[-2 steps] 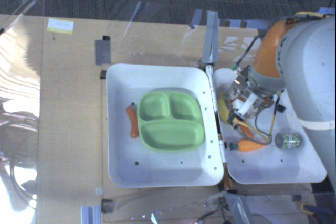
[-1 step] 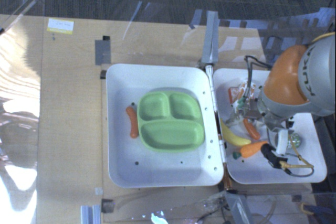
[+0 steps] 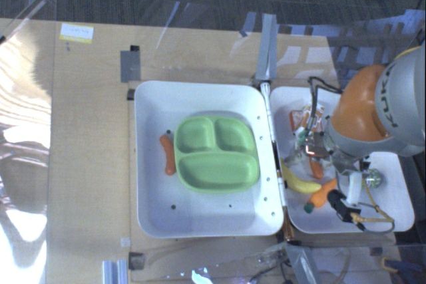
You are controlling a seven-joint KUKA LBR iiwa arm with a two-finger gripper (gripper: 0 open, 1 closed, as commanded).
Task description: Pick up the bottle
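In the right bin (image 3: 393, 213), what looks like a clear bottle with a red-orange label (image 3: 299, 120) lies near the back left corner. The arm partly hides it. My gripper (image 3: 311, 148) hangs low over the left half of this bin, just in front of the bottle and above a small orange piece (image 3: 317, 169). The wrist and its fittings cover the gripper's tips, and whether it touches the bottle cannot be made out.
A yellow banana (image 3: 299, 183) and a carrot (image 3: 321, 198) lie just in front of the gripper. A small clear round object (image 3: 373, 177) sits to the right. The left bin (image 3: 153, 209) holds a green divided plate (image 3: 217, 153) and an orange sausage (image 3: 169, 153).
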